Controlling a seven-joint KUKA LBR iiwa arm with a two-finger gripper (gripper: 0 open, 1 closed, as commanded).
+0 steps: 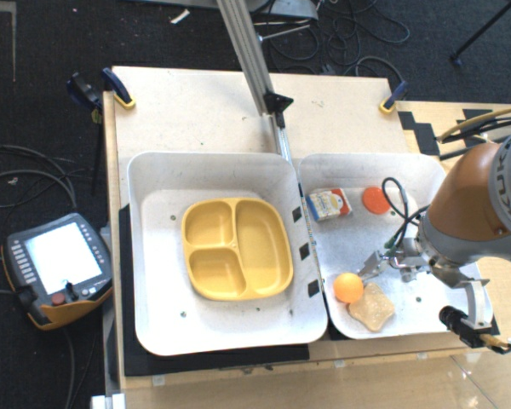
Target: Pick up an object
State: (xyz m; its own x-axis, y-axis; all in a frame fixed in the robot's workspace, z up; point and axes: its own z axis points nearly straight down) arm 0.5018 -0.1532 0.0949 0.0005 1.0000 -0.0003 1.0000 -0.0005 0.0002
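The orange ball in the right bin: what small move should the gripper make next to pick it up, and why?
Probably a short move toward the view's left, then down over the orange ball. The gripper sits just right of and above the ball in the right bin, with nothing seen in it. The tan piece touches the ball's lower right side, so a careful approach seems wise.

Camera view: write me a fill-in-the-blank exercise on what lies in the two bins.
1. The yellow divided tray lies in the ____ bin.
2. The orange ball touches the tan sponge in the ____ bin.
3. The tray has ____ compartments.
4. The small carton lies beside a flat ____ disc.

Missing words: left; right; three; orange
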